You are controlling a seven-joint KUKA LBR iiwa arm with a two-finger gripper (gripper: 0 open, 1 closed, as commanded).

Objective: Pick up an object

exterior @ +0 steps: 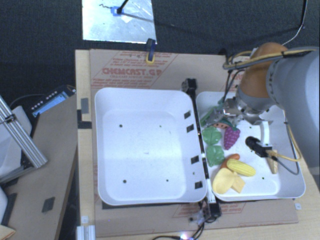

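Purple plastic grape bunch (pixel 231 136) lies in the right-hand shallow white bin (pixel 282 181), in its far left part, just below the pincer (pixel 216 115). The pincer hangs low over that corner of the bin, pointing towards the divider between the two bins; whether it is spread or pressed together cannot be told from this angle. A green leafy plastic piece (pixel 209 116) sits right at its tip. It may be touching or merely close, and the view does not settle which.

Just left of the grapes lies a green toy vegetable (pixel 212 136) with a small orange patch at its top, and nearer the camera a second green lump (pixel 215 155). Beside that lump is a small orange piece (pixel 233 157), touching a yellow plastic corn cob (pixel 242 168). At the near side two pale yellow pieces, a rounded one (pixel 222 181) and a blocky one (pixel 239 185), rest side by side.

Behind the pincer the grey arm (pixel 295 84) with its orange band (pixel 257 79) reaches in from the right. Past the divider's black clips (pixel 190 128) stands the left-hand white bin (pixel 145 149). Both bins rest on a cardboard sheet (pixel 135 69) with red print, laid on the pale surface (pixel 85 159). A yellow-and-blue clamp (pixel 150 51) grips the cardboard's far edge — beyond it lies a shiny silver sheet (pixel 117 14).
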